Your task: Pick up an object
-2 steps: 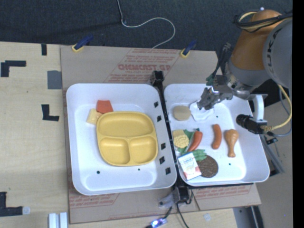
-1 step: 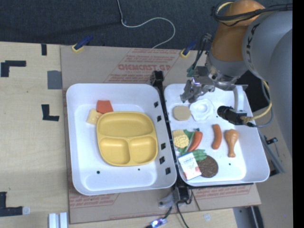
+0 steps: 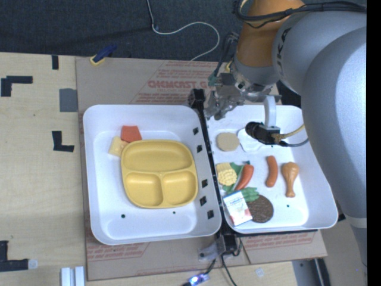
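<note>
The objects to pick from lie in the right bin. Near its middle sits a round tan cookie-like disc, and at about five o'clock from it a sausage and a drumstick lie side by side, close but apart. At six o'clock from the disc an ear of corn rests against the bin's left wall, with an orange-red carrot and green leaves just beside it. Farther toward six o'clock a small white carton touches a dark brown patty.

The gripper hangs at twelve o'clock from the disc, over the far left corner of the right bin, near the divide between the bins. Its fingers are lost in dark clutter, so I cannot tell how they stand, and nothing is seen held. The grey arm with its orange band reaches in from three o'clock.

The left bin holds a yellow divided tray; at its eleven o'clock an orange block and a pale yellow piece touch its rim.
</note>
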`<state>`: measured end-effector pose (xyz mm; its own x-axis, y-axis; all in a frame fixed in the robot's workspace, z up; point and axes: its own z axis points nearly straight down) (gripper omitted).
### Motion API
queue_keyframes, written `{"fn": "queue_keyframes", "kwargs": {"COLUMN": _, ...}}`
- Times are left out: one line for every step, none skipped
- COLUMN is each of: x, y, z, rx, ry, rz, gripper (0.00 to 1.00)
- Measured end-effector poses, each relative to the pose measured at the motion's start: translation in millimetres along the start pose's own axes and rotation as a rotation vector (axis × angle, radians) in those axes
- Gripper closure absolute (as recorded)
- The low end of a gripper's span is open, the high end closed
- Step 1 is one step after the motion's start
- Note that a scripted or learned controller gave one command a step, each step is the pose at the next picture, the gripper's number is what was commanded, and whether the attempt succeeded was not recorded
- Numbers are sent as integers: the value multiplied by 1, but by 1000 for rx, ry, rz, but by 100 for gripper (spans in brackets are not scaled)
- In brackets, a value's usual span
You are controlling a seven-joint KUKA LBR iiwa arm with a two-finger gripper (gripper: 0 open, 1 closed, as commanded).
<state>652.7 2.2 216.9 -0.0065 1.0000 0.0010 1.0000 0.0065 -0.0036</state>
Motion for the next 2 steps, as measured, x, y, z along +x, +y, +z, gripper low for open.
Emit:
{"fn": "queue_keyframes", "kwargs": {"x": 35, "y": 4, "z": -9, "rx": -1, "ry": 0, "rz": 1, "gripper": 100}}
{"fn": "queue_keyframes", "kwargs": {"x": 27, "y": 11, "z": 5, "rx": 1, "ry": -3, "rz": 5, "gripper": 100}}
